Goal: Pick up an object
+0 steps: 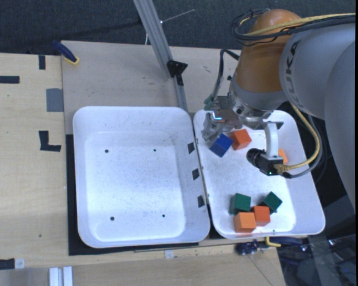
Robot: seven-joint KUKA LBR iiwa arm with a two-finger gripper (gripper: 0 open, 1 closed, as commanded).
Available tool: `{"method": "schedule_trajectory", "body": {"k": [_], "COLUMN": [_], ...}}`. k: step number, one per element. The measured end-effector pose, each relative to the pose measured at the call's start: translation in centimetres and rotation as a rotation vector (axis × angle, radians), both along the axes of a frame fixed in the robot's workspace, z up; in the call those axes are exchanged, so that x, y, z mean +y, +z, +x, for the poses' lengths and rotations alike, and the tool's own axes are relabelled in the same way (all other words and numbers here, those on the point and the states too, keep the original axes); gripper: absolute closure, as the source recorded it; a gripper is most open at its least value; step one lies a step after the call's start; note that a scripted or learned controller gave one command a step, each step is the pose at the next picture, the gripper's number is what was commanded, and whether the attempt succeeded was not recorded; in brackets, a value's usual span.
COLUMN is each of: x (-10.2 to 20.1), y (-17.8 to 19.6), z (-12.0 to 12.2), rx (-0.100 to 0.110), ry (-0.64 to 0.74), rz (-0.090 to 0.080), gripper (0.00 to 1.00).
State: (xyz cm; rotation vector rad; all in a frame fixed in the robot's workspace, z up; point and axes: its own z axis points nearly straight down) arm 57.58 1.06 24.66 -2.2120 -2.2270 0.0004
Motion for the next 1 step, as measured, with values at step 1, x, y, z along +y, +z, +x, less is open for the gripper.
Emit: {"method": "schedule_trajectory", "body": {"k": [1], "x": [5.91], "y": [-1.36], "z": [-0.63], "rx": [0.001], "ry": [0.001], "rz": [-0.001], "gripper": [1.0]}}
